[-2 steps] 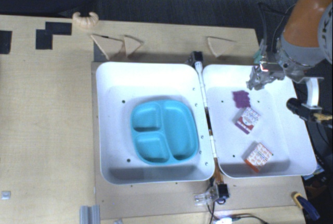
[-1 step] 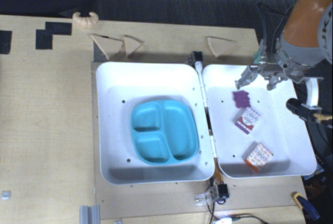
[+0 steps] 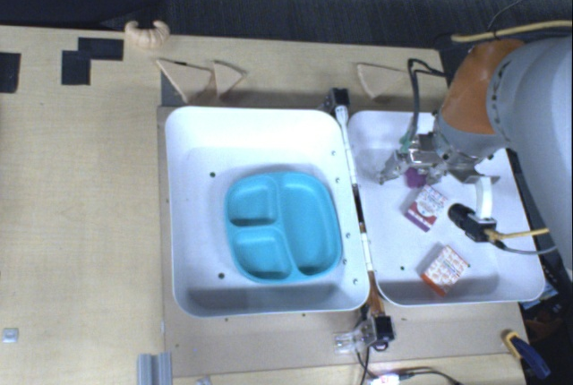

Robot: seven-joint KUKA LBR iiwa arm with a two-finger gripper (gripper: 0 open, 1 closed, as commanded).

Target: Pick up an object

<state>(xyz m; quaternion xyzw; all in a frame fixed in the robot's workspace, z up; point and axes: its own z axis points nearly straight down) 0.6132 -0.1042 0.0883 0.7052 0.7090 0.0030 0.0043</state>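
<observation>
Smooth white right bin (image 3: 510, 285) holds two small printed cartons (image 3: 445, 269).

My grey arm (image 3: 537, 97) wears an orange band (image 3: 470, 97), both bins (image 3: 188, 195) are white, the divided tray (image 3: 284, 225) is turquoise, one packet (image 3: 426, 204) is maroon and white, another (image 3: 445, 269) orange and white, the desk (image 3: 81, 222) pale tan.

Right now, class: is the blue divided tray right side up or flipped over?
Right side up. The blue divided tray shows three open compartments facing up in the left bin.
</observation>
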